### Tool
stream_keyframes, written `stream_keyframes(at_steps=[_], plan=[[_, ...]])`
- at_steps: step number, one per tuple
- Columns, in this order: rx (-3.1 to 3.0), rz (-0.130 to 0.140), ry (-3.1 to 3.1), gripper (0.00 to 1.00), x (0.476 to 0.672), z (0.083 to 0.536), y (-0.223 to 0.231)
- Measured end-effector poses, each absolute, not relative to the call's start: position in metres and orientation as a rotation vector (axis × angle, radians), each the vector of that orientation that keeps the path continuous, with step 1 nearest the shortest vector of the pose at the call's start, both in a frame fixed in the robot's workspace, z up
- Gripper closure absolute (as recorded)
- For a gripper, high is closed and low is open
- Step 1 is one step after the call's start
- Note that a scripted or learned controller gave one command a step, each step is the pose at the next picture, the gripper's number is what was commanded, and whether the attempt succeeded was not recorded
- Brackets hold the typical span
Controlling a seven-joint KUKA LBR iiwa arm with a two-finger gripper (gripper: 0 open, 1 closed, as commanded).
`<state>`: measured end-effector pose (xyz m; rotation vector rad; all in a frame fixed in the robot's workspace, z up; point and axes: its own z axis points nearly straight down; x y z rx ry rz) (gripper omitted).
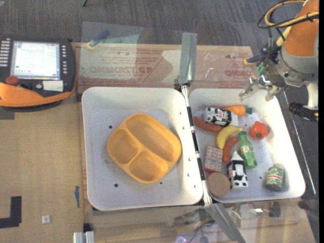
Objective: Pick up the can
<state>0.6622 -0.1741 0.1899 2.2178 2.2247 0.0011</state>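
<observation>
A short green-labelled metal can (275, 178) stands in the near right corner of the right white bin (296, 156), well apart from the grey, orange-banded arm's gripper (261, 87), fingers spread open over the bin's far rim.

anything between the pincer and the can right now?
Nothing is stacked on the can, which sits in the right bin's near corner. The pincer is over the far edge; the orange pepper and green bottle lie between.

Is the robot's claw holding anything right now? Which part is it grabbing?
No, nothing is held. The gripper hangs open over the far corner of the right bin, with nothing between its fingers. The can lies untouched in the near corner.
</observation>
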Motion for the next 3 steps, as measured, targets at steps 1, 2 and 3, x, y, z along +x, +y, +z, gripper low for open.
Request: stream_keyframes(at_steps=[1, 2, 3], plan=[[2.504, 0.019, 1.862, 0.00, 0.606, 0.116, -0.181], [2.528, 0.000, 1.869, 0.00, 0.529, 0.171, -0.168], [2.777, 0.001, 1.503, 0.00, 0.484, 0.093, -0.196]])
